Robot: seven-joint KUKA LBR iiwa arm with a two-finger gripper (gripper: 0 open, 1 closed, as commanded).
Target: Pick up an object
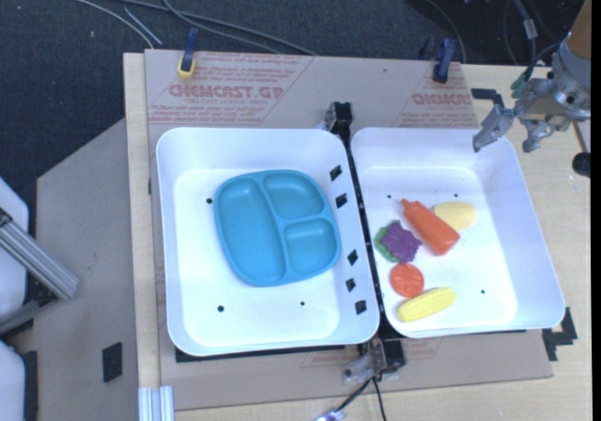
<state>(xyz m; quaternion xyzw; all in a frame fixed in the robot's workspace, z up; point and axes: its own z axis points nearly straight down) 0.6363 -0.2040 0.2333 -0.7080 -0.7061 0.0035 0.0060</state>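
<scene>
Five toy foods lie in the right bin (526, 222)
Open claw (515, 132) grips nothing at the bin's far right corner; orange carrot (430, 226) sits well nearer and left

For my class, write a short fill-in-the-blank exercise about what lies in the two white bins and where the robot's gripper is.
1. The blue plastic divided tray lies in the ______ white bin.
2. The yellow toy corn cob lies in the same bin as the ______ toy carrot.
3. The purple toy grape bunch lies directly above the round ______ toy tomato in the view.
4. The open gripper hangs over the right bin's far ______ corner.

Missing words: left; orange; red; right
</scene>
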